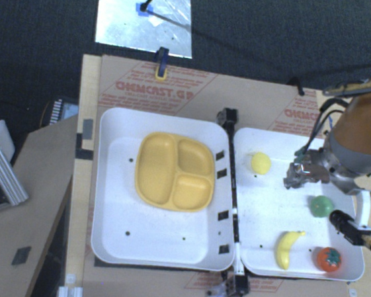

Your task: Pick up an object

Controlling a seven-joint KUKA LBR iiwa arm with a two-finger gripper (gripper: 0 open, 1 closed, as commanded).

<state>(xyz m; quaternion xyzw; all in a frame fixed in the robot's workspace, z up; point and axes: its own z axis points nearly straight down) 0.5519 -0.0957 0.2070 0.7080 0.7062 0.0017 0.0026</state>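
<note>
Camera view: left bin (106, 229) holds yellow divided plate (174, 171), sitting far-centre. Right bin (253, 252) holds yellow ball (260, 162) far-left, green ball (321, 206) right, banana (285, 248) near-centre, orange-red fruit (328, 259) near-right. Gripper (295, 175) hangs over right bin, between yellow and green balls; jaw opening cannot be told, nothing seen gripped.

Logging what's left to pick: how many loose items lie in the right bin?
4: a yellow ball at upper left, a green ball mid-right, a banana at the bottom, a tomato bottom right. The arm may hide more.
</note>
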